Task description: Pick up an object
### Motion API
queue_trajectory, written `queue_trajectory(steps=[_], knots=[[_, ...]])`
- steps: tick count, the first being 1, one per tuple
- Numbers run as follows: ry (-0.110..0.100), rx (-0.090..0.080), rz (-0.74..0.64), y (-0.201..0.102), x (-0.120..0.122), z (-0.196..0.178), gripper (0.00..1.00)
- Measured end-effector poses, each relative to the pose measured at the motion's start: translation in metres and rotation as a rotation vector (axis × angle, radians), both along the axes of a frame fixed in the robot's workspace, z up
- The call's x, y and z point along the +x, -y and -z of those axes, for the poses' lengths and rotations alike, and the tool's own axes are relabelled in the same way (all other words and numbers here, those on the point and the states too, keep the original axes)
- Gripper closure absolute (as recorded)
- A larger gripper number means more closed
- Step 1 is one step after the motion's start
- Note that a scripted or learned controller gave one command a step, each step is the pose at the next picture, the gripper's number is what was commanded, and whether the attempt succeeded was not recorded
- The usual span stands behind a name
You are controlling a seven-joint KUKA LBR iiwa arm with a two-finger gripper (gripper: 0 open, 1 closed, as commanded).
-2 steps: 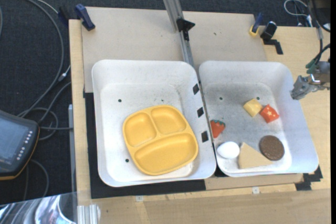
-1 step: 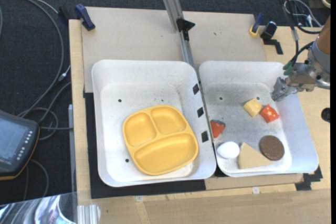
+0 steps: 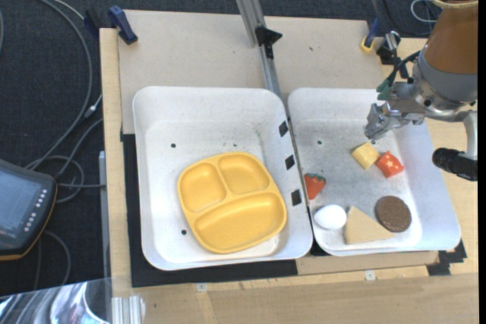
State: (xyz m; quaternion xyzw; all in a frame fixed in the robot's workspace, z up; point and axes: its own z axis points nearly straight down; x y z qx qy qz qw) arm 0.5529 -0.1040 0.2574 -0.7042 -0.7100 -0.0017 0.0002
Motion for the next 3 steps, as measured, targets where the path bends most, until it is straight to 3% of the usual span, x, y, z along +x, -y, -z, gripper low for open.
queue_trajectory(steps=[3], knots=[[-0.001,-0.001,0.001,-0.159,0.025,-0.003,1.00]])
